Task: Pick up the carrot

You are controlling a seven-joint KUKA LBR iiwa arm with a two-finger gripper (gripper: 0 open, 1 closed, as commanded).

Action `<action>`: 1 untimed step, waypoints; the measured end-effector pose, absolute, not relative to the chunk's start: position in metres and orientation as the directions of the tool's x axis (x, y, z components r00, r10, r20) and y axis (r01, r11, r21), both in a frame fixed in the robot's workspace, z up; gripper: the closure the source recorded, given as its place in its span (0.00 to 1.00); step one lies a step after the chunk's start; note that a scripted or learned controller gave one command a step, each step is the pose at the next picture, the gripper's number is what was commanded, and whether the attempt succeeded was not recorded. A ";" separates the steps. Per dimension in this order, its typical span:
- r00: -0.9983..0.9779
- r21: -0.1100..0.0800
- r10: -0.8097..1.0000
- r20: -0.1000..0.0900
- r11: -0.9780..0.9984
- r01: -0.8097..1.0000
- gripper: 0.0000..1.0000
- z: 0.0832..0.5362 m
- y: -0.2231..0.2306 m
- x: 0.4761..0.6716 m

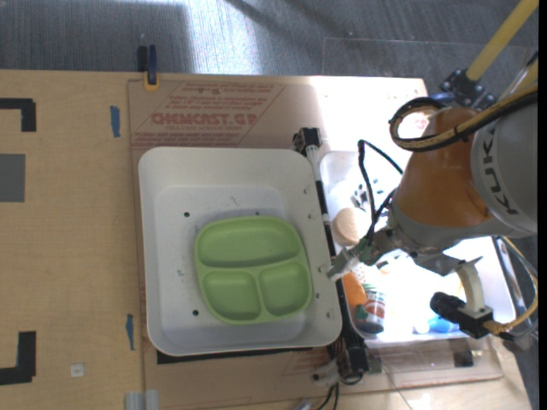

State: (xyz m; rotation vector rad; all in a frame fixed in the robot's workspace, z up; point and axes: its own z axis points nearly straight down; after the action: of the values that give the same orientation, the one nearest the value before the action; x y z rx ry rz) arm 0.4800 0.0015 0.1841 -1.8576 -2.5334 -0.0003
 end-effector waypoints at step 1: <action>-0.292 0.000 0.957 -0.003 0.292 0.957 0.00 0.184 -0.043 0.480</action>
State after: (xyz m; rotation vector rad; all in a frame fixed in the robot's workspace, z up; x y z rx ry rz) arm 0.4795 -0.0435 0.1842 -1.8714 -2.5266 0.0030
